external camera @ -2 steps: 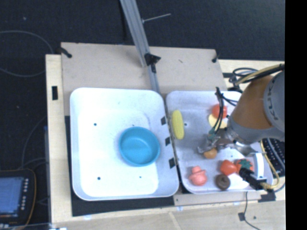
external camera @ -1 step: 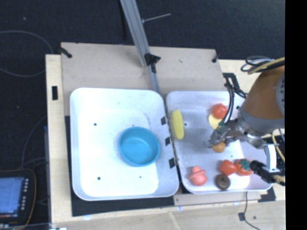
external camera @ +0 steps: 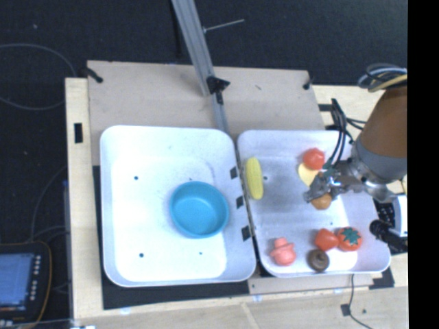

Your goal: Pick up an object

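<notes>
1. Grey with an orange band, the arm [external camera: 384,136] reaches in from the right over the right-hand shallow white bin [external camera: 274,149] on the pale wooden tabletop [external camera: 171,81].
2. Its pincer [external camera: 321,189] sits low in the middle of that bin, right at a small brown-orange rounded object [external camera: 321,201]; whether the pincer is spread, pressed together, or pinching that object cannot be told, since the view is too small and blurred there.
3. A red ball-like object [external camera: 313,158] and a pale yellow piece [external camera: 306,173] lie just above and left of the pincer.
4. A yellow oblong toy, like a corn cob [external camera: 254,177], lies near the bin's left wall, well apart from the pincer.
5. Along the bin's front edge lie a pink lumpy toy [external camera: 282,251], a dark brown ring-shaped toy [external camera: 317,259], a red pepper-like toy [external camera: 326,239] and a red tomato toy with a green top [external camera: 349,238].
6. A round blue plastic bowl [external camera: 199,208] stands in the left-hand shallow white bin [external camera: 137,149].
</notes>
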You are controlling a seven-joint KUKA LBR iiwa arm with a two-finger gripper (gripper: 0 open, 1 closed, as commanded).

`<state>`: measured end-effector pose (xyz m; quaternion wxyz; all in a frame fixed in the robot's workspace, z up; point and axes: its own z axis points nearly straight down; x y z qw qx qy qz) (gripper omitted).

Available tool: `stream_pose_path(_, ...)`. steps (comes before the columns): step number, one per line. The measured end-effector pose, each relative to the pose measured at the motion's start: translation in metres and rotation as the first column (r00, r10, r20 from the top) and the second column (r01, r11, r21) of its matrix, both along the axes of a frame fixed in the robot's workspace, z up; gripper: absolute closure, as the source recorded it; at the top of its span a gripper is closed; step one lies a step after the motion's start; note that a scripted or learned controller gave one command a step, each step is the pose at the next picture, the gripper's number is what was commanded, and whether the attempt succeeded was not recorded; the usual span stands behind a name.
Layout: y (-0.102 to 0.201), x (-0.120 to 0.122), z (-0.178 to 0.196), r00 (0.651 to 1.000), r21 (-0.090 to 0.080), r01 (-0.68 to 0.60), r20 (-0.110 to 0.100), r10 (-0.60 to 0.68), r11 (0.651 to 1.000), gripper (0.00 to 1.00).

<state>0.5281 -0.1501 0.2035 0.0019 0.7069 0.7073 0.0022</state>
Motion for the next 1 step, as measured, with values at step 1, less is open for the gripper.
stream_pose_path(1,-0.001,0.0021,0.0549,1.0,-0.001,-0.005,0.002,0.005,1.0,1.0)
